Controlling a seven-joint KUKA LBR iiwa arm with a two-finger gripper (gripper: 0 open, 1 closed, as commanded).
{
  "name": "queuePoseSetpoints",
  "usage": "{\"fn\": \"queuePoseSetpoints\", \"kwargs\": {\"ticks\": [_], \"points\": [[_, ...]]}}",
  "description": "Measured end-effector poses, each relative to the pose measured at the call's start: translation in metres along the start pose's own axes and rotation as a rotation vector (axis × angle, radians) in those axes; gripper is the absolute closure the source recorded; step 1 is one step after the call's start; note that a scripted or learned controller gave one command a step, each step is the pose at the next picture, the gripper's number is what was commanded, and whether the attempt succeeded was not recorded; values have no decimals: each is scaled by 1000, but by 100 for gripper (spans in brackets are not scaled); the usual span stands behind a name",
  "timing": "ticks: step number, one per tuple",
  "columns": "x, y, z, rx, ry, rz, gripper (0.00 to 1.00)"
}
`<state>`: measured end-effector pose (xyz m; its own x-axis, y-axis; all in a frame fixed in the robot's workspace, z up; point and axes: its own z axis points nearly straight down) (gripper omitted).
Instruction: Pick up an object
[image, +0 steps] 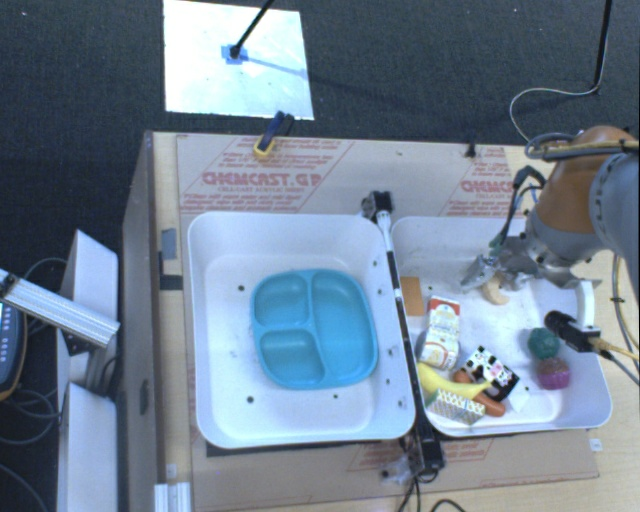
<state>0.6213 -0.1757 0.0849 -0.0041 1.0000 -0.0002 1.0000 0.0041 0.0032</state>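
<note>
from the camera above the bench, the arm (585, 195) leans in from the right with its gripper (487, 272) low in the right bin (600, 405), just beside a small tan rounded piece (495, 292) near the bin's middle back. i can't tell how far the claw is spread, nor whether it has anything; nothing shows between its tips. to do this well, i'd say it should centre over that tan lump and close squarely, since a rounded thing may squirt out sideways. the rest of the pile lies toward the front: a small printed carton (440, 333), boxy and flat-sided; a yellow banana (440, 380), curved and smooth; a teal ball (544, 343) and a pink ball (553, 374). the left bin (215, 400) holds a glossy blue divided plate (313, 328)
</note>
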Motion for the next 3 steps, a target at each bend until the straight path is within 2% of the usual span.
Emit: {"fn": "queuePoseSetpoints", "kwargs": {"ticks": [1,2,3], "points": [[-7,-9,-1,1,-1,2,0],[-24,-32,-19,1,-1,3,0],[-31,-55,-11,2,-1,3,0]]}}
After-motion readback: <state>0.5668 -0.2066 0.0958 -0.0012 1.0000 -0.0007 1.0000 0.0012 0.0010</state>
